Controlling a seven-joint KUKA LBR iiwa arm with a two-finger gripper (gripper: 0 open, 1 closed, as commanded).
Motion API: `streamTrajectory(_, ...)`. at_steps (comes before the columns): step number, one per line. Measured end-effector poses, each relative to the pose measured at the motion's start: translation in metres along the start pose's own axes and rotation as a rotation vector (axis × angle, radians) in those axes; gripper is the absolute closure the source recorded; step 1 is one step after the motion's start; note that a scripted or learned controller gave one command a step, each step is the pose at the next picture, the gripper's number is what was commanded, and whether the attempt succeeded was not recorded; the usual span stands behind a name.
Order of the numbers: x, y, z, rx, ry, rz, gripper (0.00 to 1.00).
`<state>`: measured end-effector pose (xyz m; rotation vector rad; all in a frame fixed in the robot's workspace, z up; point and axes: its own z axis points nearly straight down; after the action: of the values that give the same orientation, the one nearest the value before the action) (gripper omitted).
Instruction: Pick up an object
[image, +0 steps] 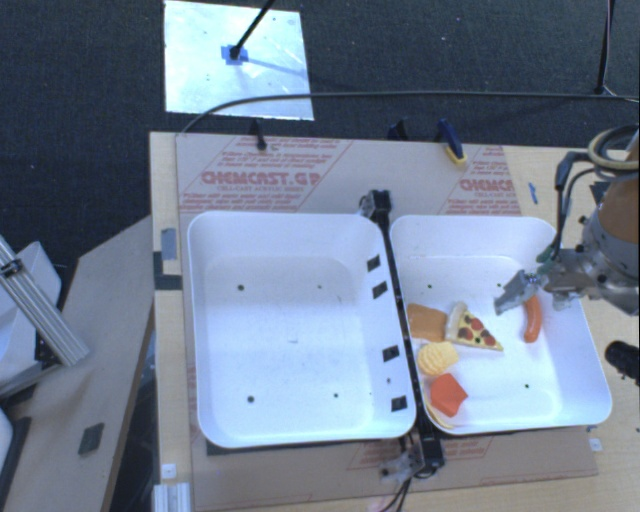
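Observation:
Several toy foods lie in the right bin (560, 400): a tan bread piece (426, 321), a pizza slice (473, 330), a yellow ridged piece (437, 357), a red-orange block (449, 394) and an orange sausage (533, 319). My gripper (518, 290) reaches in from the right, low over the bin's right half. The sausage's upper end sits right below the gripper's tip, and contact is unclear. The other foods cluster to its left, near the bin divider.
The left bin (290, 330) is beside the right one, joined by a black clipped seam (390, 320). A blue clamp (452, 142) and cables lie on the board behind the bins. A metal plate (238, 60) sits at the far back.

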<state>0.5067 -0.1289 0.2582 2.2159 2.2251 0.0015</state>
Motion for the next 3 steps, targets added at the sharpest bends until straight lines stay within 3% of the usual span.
streamTrajectory(1,0.033,-0.003,0.146,0.009,0.004,0.001,0.0)
streamTrajectory(2,0.047,0.088,0.042,-0.016,-0.002,-0.006,0.0)
streamTrajectory(3,0.022,0.025,0.134,0.008,0.002,0.006,0.0)
